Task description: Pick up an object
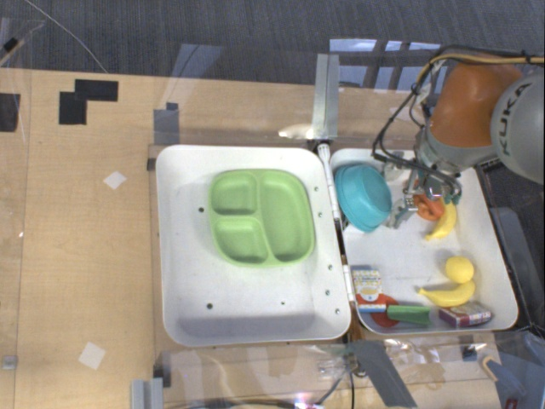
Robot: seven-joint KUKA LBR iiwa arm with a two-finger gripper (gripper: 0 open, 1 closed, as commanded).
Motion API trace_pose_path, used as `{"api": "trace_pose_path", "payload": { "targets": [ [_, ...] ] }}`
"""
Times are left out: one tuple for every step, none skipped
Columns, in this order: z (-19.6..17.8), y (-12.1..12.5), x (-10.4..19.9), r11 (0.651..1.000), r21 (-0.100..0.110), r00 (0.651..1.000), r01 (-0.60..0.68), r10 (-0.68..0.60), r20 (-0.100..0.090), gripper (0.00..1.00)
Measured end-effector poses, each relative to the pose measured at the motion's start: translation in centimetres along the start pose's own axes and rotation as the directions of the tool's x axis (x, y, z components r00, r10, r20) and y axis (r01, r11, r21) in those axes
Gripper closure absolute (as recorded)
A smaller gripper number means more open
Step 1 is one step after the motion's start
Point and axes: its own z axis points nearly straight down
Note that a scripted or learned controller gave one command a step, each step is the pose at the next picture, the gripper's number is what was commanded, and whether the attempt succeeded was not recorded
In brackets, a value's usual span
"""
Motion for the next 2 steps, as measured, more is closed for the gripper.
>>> {"api": "trace_pose_path", "payload": {
  "targets": [
    [-0.2,-1.6,-1.3,0.892,0.001,0.892,0.453,-0.453,0.003,0.00],
    [0.0,-1.1,2.2,0.963,-0.001,0.963,0.268,-0.268,0.000,0.00]
  ]
}}
